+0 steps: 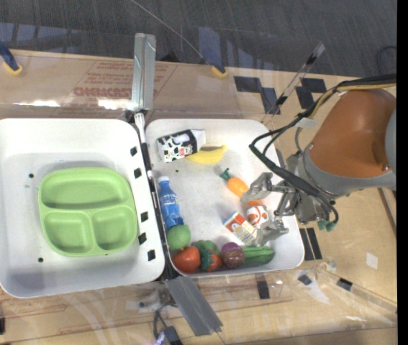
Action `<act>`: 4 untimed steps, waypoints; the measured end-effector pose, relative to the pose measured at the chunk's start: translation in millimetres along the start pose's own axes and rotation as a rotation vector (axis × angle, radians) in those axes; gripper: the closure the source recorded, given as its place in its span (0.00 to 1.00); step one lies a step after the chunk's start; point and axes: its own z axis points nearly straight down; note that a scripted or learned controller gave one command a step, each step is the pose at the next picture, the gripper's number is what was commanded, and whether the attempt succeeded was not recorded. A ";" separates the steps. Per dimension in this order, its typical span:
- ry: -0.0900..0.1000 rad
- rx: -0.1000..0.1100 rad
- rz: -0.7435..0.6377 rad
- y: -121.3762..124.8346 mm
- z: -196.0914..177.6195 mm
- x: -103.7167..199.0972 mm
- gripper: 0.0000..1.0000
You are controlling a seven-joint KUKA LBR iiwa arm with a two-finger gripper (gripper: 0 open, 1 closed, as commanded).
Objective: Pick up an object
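Observation:
My gripper (267,208) hangs over the right part of the right bin (189,124), fingers spread, just above a small white and orange carton (245,220). Nothing sits between the fingers. In the same bin lie a carrot (234,184), a banana (206,154), a black and white cow-print carton (178,146), a blue bottle (168,201), a green apple (179,236), a red tomato (187,259), a purple onion-like piece (232,254) and a green cucumber (258,255).
The left bin (16,142) holds a green divided tray (87,210). A grey divider bar (143,70) stands between the bins at the back. Black cables (275,139) loop from the arm over the right bin's edge.

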 end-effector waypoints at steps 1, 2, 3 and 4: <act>-0.004 0.001 0.086 -12.1 112.5 -62.5 0.00; -0.007 0.002 0.014 -27.4 122.2 -82.9 0.00; -0.005 0.001 0.005 -24.9 113.6 -83.5 1.00; -0.005 0.001 0.004 -24.5 113.7 -83.6 0.00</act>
